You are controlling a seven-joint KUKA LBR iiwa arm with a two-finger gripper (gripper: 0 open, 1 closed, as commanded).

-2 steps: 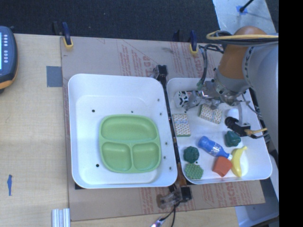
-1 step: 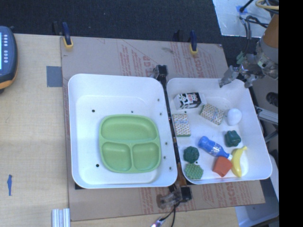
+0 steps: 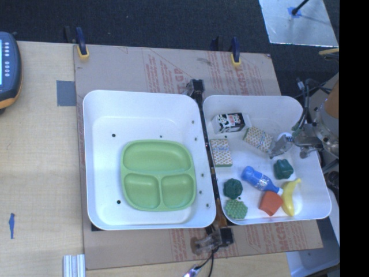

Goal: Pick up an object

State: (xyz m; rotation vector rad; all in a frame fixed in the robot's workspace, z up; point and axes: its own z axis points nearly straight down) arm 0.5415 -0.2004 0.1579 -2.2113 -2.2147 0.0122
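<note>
The right white bin [image 3: 262, 103] holds several small objects. Among them are a black-and-white box [image 3: 230, 122], a tan patterned box [image 3: 258, 138], a green-patterned box [image 3: 221, 152] and a blue bottle [image 3: 259, 179]. There are also a dark green block [image 3: 283, 168], a dark green lump [image 3: 233, 187], a green textured disc [image 3: 236, 209], an orange block [image 3: 270, 202] and a yellow banana [image 3: 290, 196]. My gripper [image 3: 282, 145] hangs low over the bin's right side, just right of the tan box and above the dark green block. Nothing is visibly held.
The left white bin [image 3: 104, 114] holds a light green divided plate [image 3: 157, 174]. A dividing rail [image 3: 204, 154] runs between the bins. The arm's wrist [image 3: 323, 128] and cables crowd the right bin's right edge. A blue-and-orange device [image 3: 7, 68] sits at the far left.
</note>
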